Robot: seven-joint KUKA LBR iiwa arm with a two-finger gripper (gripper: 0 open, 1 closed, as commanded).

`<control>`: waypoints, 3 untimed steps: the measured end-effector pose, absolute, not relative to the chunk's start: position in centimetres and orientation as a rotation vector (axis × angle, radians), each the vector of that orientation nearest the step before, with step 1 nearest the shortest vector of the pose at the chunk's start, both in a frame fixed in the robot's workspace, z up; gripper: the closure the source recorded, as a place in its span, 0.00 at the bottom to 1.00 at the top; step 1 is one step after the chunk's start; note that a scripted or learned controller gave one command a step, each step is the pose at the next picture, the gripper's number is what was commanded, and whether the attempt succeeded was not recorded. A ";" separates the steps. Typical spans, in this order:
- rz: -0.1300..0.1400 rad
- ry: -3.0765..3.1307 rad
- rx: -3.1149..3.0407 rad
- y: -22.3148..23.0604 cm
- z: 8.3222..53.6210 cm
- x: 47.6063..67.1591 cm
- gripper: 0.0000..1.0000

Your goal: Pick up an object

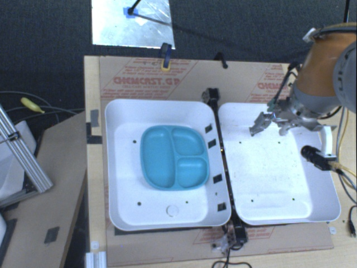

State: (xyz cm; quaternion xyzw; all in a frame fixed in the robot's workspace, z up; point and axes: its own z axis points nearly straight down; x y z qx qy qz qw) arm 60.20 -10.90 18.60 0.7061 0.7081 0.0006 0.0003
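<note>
Right now my fingers [271, 124] hang over the right bin [279, 205], near its upper rim, and nothing sits between them. They look spread, two grey prongs splayed apart toward the left and the right, though the slant of the view makes the gap hard to judge. I read this as the step before any grasp: I am hovering, not yet reaching for anything.

The one thing worth picking lies in the left bin [125, 205]: a blue divided plate [173, 156], sitting flat near the bin's middle, well apart from me across the black joint where the two bins meet. So my next move, as I judge it, calls for crossing that divide to the left and coming down on the plate.

The plate looks like smooth moulded plastic, rounded at the corners, with raised ridges that split it into three compartments, one large and two small. It is shallow and lies flat, so pinching it from above would mean catching a rim or a ridge; a flat press on its floor would likely slip. Both bins are shallow, glossy white, with curved walls. The counter [189, 74] beneath them is covered by a printed brown sheet.
</note>
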 end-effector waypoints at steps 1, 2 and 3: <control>-0.004 2.222 2.225 -13.3 7.9 57.2 0.00; -0.002 2.220 2.224 -16.5 8.4 54.6 0.00; 0.001 2.221 2.220 -18.8 8.5 54.0 0.00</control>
